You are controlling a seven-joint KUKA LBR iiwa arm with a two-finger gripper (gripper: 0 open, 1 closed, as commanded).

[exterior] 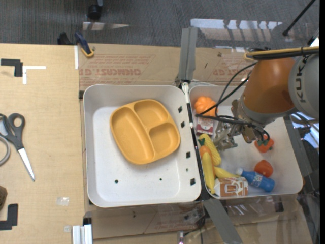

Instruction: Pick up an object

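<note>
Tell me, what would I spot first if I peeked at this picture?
Probably the big yellow-orange plastic plate with three compartments, lying in the left white bin. Next, the grey robot arm with its fat orange band, reaching over the right white bin, its pincer low among colourful toy food such as a yellow corn cob and a small blue bottle.

One camera is sitting fixed above the bench (40, 136), looking down at a slant. It is taking in both white bins, the left bin (96, 151) near frame centre and the right bin (289, 182) toward the right edge. Grey floor (152, 14) is showing along the top. The arm (271, 85) is reaching in from the right, close under the lens.
</note>
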